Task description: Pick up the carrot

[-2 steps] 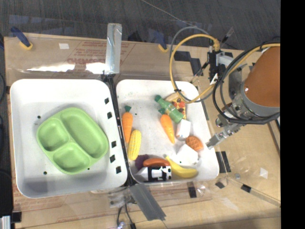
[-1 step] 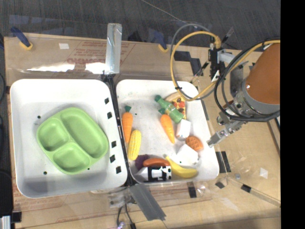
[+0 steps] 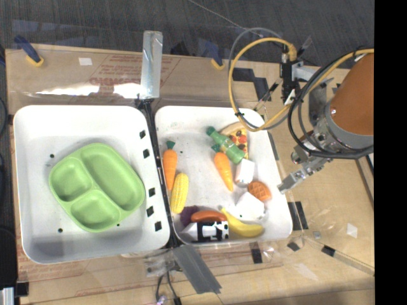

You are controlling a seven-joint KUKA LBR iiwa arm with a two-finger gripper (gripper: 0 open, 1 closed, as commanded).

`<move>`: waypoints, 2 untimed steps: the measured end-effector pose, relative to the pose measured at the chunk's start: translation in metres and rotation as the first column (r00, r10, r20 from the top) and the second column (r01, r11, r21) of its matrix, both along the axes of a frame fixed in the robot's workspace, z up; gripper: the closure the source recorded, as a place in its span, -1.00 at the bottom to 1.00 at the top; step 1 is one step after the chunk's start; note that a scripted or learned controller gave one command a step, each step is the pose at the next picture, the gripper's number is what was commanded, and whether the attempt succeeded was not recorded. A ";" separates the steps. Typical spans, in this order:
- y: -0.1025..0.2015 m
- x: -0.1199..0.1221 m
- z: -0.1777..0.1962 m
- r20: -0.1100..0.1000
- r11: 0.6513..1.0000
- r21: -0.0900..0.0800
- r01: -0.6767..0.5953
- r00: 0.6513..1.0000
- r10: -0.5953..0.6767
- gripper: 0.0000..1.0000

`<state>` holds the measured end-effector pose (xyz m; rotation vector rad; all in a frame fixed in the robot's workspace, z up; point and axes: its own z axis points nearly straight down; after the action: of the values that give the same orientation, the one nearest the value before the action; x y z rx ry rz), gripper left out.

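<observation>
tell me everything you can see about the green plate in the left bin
The green plate is a light green, plastic-looking tray with rounded corners and three compartments: one long and two smaller. It lies flat, right side up, turned at an angle, near the middle of the left bin. Nothing sits in its compartments, and nothing touches it apart from the bin floor.

Both bins (image 3: 38, 189) are smooth white plastic with a slight sheen. The green tray (image 3: 95, 186), well left of the claw (image 3: 304, 170), looks like matt plastic. The carrots (image 3: 170, 165) and corn (image 3: 179, 192) left of the claw appear as glossy moulded plastic. The bench (image 3: 331, 272) looks like pale wood.
</observation>
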<state>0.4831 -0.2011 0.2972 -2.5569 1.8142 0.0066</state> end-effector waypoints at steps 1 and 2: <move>-0.001 -0.005 0.076 0.003 0.965 -0.009 -0.264 0.965 0.264 1.00; 0.006 0.056 0.052 0.004 0.758 -0.007 -0.652 0.758 0.652 1.00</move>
<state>0.5391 -0.1947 0.3488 -3.0306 0.8130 -0.0020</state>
